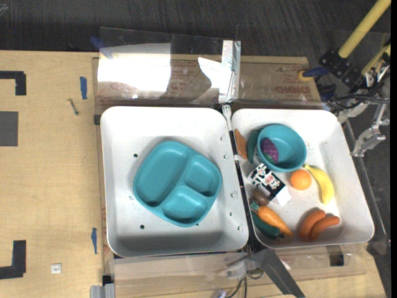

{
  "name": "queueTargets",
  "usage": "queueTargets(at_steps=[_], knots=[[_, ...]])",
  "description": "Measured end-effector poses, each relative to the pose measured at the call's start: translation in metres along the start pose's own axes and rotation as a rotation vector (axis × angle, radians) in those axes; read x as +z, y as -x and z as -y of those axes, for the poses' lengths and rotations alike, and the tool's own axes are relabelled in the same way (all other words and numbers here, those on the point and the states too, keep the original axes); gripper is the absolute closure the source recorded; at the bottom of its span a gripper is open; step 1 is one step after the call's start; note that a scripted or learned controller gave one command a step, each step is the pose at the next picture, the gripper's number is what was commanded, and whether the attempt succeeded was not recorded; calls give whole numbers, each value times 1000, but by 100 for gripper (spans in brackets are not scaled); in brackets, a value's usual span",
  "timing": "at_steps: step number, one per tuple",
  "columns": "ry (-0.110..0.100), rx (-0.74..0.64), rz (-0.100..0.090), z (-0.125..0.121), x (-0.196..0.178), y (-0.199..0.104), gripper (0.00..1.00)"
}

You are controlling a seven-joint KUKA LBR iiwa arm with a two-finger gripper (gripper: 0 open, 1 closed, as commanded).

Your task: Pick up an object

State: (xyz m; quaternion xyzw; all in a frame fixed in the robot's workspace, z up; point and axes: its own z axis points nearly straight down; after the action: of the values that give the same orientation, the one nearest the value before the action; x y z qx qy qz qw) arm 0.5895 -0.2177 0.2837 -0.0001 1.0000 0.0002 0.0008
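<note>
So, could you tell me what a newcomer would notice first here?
Probably the teal divided plate, lying alone in the left bin. Next, the crowded right bin: a teal bowl at its back, with an orange, banana and carrot in front.

No wording, brand or number can be read anywhere on the bench. The nearest thing to a sign is a small white card [267, 180] with black blotchy markings, lying at 8 o'clock from the teal bowl [281, 146] in the right bin [347, 166]; its pattern is too small and blurred to make out as letters.
</note>
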Motion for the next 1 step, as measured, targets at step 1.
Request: queueTargets(at_steps=[1], knots=[[3,-205,-6,5,164,-48,0]])
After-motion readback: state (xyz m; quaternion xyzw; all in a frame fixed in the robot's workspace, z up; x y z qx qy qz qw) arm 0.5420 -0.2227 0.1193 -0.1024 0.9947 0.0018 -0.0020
